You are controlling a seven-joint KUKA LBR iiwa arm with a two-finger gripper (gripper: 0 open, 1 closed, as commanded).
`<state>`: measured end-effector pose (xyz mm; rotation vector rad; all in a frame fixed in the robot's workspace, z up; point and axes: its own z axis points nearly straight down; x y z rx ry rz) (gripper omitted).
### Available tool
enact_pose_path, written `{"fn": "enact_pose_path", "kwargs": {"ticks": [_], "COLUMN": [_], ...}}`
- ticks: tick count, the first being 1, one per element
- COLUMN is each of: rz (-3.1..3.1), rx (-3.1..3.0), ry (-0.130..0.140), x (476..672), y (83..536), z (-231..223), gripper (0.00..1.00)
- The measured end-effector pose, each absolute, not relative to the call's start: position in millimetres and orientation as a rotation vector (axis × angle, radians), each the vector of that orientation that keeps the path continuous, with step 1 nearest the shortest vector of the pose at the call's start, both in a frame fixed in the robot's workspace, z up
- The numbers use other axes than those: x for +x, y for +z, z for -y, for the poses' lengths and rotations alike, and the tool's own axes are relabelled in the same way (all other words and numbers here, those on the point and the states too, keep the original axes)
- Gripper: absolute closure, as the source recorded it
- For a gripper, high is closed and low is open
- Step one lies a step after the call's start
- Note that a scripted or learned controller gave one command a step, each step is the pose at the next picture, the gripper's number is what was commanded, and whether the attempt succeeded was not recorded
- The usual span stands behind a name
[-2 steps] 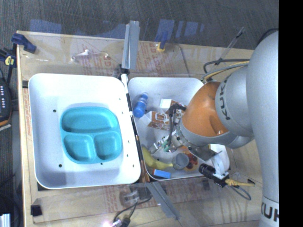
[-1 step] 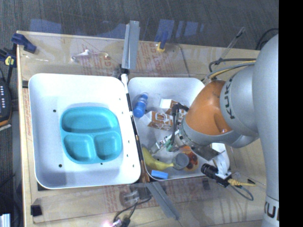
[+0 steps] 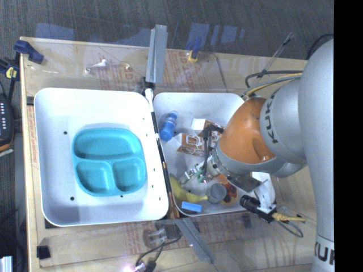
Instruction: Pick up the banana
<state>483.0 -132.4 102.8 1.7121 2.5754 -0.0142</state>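
The yellow banana lies at the front left of the right bin, close to the wall between the bins. My gripper hangs just above and to the right of it, reaching in under the orange wrist band. Part of the banana is hidden by the gripper's metal tip. Nothing can be seen held in the gripper.
In the right bin a blue bottle lies at the back left, with a brown packet beside it. A small blue block and a grey cup sit by the banana. The left bin holds a teal divided tray.
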Motion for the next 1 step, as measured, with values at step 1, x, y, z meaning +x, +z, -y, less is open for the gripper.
{"fn": "enact_pose_path", "kwargs": {"ticks": [1], "rz": [-2.545], "rx": [1.767], "ry": [-0.009], "x": [482.8], "y": [101.3], "z": [134.8], "gripper": [0.0]}}
